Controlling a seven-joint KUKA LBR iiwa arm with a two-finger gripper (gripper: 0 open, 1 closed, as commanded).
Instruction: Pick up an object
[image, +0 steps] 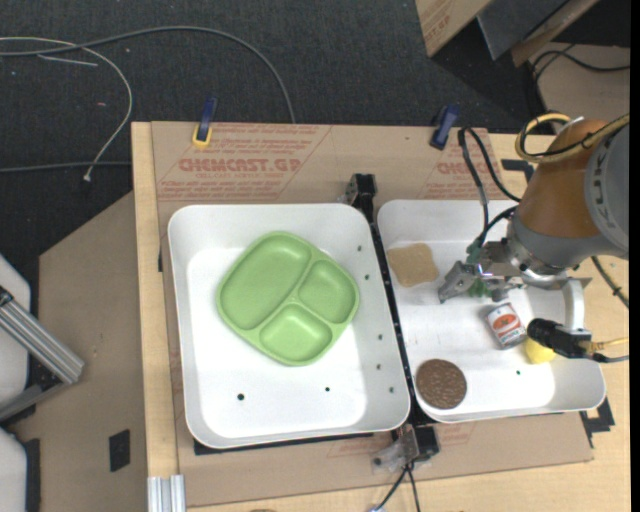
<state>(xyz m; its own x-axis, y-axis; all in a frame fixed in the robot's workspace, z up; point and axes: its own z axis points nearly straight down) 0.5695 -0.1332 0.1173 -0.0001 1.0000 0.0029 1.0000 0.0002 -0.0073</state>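
My gripper hangs low over the middle of the right bin; the grey and orange arm comes in from the right. A tan square piece lies just left of it, close to the fingertips. A small green thing shows right behind the gripper, partly hidden; I cannot tell whether it is held. A small white and red can lies below and to the right of the gripper. A brown round disc rests near the bin's front edge.
The left bin holds a green divided plate, turned at an angle near its middle. A black divider runs between the two bins. Cables trail over the bench behind the right bin.
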